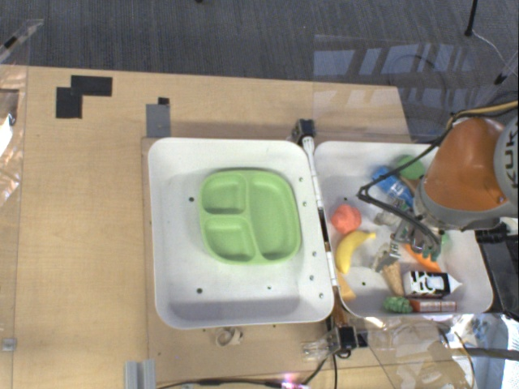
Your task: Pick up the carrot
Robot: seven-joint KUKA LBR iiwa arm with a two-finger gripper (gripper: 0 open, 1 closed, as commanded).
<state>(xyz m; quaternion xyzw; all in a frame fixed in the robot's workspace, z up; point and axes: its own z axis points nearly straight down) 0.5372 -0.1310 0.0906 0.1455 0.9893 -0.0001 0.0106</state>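
The carrot [426, 260] is a small orange piece lying in the right bin [324, 168], partly covered by the arm's wrist. My gripper [403, 246] hangs low over the middle of that bin, its tip just left of the carrot and to the right of a yellow banana [352, 248]. Nothing is visibly held in it. The grey arm with its orange band [464, 168] comes in from the right and hides the bin's far right part.
Around the gripper lie a pink-red fruit [347, 215], a blue packet [392, 187], a green item [410, 167], a tan cone [392, 279], a black-and-white box [427, 283], a green floret [397, 304] and a brown bar [432, 305]. The left bin [170, 298] holds a green divided plate [247, 215].
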